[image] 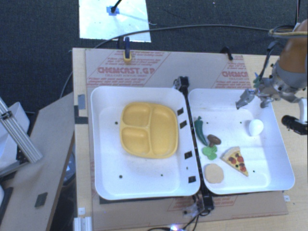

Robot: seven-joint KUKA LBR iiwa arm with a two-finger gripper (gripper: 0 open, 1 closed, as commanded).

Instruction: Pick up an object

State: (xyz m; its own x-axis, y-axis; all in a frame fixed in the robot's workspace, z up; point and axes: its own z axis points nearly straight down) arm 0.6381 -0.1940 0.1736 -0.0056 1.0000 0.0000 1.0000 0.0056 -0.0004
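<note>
My gripper (pixel 253 99) hangs over the right bin (pixel 284 170) near its upper edge, at about one o'clock from the bin's middle, with its two fingers spread apart and nothing between them. The toy foods lie below it in that bin: a white egg (pixel 255 127) sits nearest, at about six o'clock from my fingertips and apart from them; a pizza slice (pixel 235 160) lies farther down at six o'clock from the egg; a green chilli pepper (pixel 199 130) runs along the bin's left side at nine o'clock, with a brown mushroom (pixel 213 140) just beside it, a green broccoli piece (pixel 210 152) below that, and a tan round cookie (pixel 214 173) at seven o'clock. The left bin (pixel 103 177) holds a yellow divided plate (pixel 148 130) near its middle.
</note>
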